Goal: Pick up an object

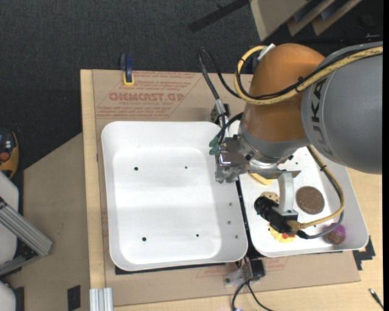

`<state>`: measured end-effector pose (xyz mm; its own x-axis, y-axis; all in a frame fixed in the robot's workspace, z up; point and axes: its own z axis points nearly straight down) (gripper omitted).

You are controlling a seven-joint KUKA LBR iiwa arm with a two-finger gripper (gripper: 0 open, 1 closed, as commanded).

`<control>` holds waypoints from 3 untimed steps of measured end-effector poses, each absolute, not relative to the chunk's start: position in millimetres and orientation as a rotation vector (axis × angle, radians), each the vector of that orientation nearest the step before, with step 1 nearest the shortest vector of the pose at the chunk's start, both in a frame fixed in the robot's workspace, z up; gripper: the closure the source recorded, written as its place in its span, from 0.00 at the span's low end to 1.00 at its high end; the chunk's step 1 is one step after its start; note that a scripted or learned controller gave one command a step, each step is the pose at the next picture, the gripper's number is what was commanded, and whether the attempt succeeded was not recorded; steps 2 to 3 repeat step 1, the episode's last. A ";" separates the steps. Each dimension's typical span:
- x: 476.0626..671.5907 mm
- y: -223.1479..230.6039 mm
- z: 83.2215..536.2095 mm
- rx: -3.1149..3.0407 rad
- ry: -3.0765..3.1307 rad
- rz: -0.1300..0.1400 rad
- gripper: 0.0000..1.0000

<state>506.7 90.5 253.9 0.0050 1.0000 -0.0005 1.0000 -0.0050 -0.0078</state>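
Objects for picking lie in the right bin (347,212). A brown round disc (310,200) lies flat toward that bin's right side. A small purple object (336,232) sits near the front right corner, close to the disc but apart from it. A yellow and red item (281,235) lies near the front wall, and a pale yellow piece (262,180) shows partly from under the wrist, further back. The left bin (164,200) stands just beside the right one, their walls side by side, and its white floor shows four small dark dots. Both bins rest on a brown board (91,182) that serves as the bench top, with red lettering printed along its far edge. A blue and yellow clamp (127,68) sits on that far edge. Around the bench lies dark grey flooring (73,30), with an aluminium rail (24,228) at the lower left and cardboard (304,18) at the upper right. The arm (352,109) enters from the right, and its orange band (282,85) hangs over the back of the right bin. The pincer (226,163) hangs over the seam between the two bins, at the left bin's right wall. Whether it stands open or closed cannot be told, nor whether it touches that wall.
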 end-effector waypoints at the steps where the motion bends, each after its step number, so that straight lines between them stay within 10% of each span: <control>1: 536.6 129.9 376.9 -2.222 -2.233 -0.023 1.00; 3: 536.6 129.9 376.9 -2.222 -2.233 -0.023 1.00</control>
